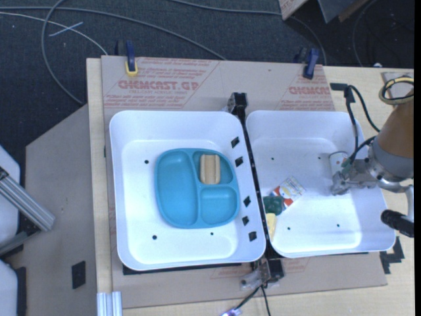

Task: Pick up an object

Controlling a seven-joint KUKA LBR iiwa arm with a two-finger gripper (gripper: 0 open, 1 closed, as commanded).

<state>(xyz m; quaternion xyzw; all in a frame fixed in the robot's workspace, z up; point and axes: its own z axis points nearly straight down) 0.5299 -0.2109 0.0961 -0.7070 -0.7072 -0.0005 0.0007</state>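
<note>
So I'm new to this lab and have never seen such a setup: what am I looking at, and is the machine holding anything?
This is one camera fixed above a bench, looking down at a slant. Two shallow white bins sit side by side. The left bin holds a blue divided tray with a tan block in one compartment. The right bin holds a few small colourful items near its left wall. The grey robot arm reaches in from the right; its claw is low over the right bin. I see nothing held in it.

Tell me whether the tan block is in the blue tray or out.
In. The tan block lies in the blue tray's upper right compartment.
</note>
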